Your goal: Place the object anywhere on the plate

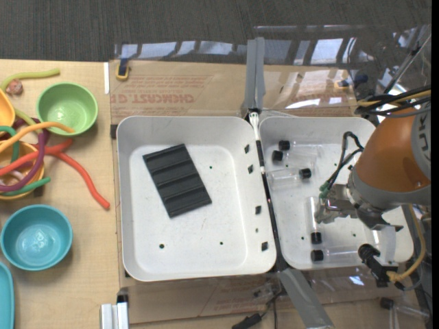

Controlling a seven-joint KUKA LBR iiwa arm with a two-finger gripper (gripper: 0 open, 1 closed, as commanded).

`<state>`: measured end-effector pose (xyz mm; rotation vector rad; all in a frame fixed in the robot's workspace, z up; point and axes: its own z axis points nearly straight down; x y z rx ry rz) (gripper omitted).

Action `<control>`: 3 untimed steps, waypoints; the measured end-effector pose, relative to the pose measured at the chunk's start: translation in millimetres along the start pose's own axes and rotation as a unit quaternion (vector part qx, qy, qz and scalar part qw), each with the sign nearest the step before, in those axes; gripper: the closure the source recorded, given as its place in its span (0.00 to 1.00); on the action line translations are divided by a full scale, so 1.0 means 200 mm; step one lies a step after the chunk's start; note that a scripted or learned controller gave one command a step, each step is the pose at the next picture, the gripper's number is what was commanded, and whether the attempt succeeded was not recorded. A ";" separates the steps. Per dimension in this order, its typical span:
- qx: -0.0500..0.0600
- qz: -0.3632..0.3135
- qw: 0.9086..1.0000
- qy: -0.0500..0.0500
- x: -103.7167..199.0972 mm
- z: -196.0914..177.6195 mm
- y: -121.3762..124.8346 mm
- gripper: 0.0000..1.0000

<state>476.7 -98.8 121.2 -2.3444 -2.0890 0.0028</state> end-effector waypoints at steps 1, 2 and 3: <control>0.000 0.005 1.000 0.000 -0.34 -0.03 0.04 1.00; -0.002 0.075 0.997 0.005 -0.56 0.07 0.08 1.00; 0.000 0.094 0.996 -0.001 -0.56 -0.85 0.07 1.00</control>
